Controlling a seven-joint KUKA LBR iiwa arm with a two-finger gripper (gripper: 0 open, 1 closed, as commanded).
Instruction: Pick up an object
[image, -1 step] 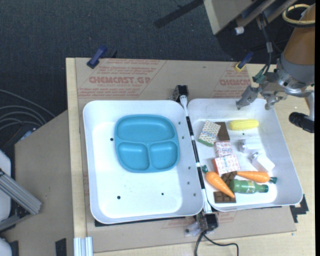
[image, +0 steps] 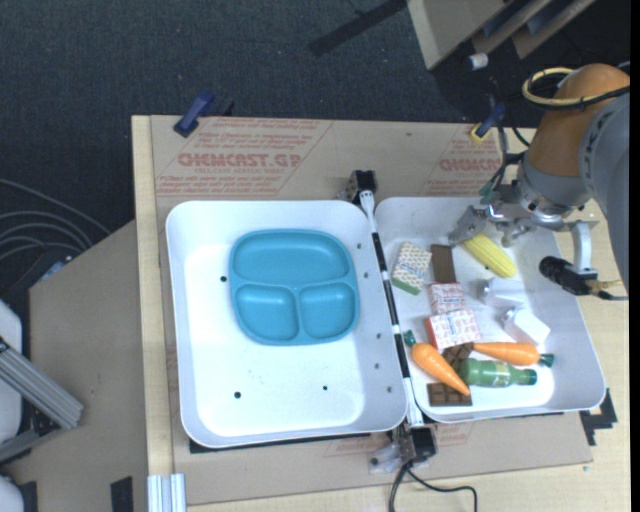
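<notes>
**Corn cob, right bin, far end**

Yellow corn cob (image: 490, 254) lies flat and slanted in the right bin (image: 585, 345), near its far edge, well apart from the food clutter nearer the bin's front edge.

Grey KUKA arm (image: 600, 150), rounded orange band (image: 570, 125) above wrist, yellow cable loop (image: 548, 85) on top, silver metal gripper (image: 495, 222).

There are two white bins: the left bin (image: 200, 300) and the right bin (image: 575, 330). One blue plate (image: 293, 284) has three parts. There are two orange carrots (image: 440, 367) (image: 510, 352), one yellow corn (image: 490, 255), one green bottle (image: 500, 375), and two red-and-white boxes (image: 447, 297) (image: 453, 327).
</notes>
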